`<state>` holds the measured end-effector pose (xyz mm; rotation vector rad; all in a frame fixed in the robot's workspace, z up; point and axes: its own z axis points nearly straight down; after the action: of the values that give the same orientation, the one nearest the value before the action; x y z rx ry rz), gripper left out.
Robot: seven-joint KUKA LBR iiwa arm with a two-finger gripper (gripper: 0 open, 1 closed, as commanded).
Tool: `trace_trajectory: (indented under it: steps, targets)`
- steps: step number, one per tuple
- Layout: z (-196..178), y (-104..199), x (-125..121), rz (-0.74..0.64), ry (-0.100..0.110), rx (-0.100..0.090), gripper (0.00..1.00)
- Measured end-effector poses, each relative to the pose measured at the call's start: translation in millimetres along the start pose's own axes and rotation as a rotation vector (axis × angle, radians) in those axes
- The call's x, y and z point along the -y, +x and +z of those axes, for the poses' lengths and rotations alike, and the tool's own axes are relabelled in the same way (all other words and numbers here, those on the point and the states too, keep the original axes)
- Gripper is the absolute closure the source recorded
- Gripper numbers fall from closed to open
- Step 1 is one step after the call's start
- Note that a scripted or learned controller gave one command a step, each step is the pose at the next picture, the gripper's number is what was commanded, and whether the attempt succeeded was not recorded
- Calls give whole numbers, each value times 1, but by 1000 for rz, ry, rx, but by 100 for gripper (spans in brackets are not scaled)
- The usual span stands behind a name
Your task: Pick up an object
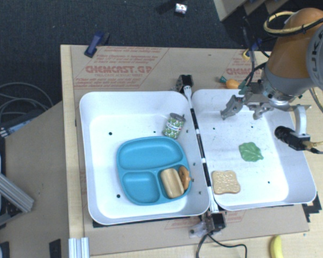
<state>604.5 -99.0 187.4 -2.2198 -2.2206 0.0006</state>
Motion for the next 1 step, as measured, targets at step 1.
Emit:
trace_trajectory:
  steps: [1]
  targets:
    - [31, -58, 31, 1, 1, 1, 0]
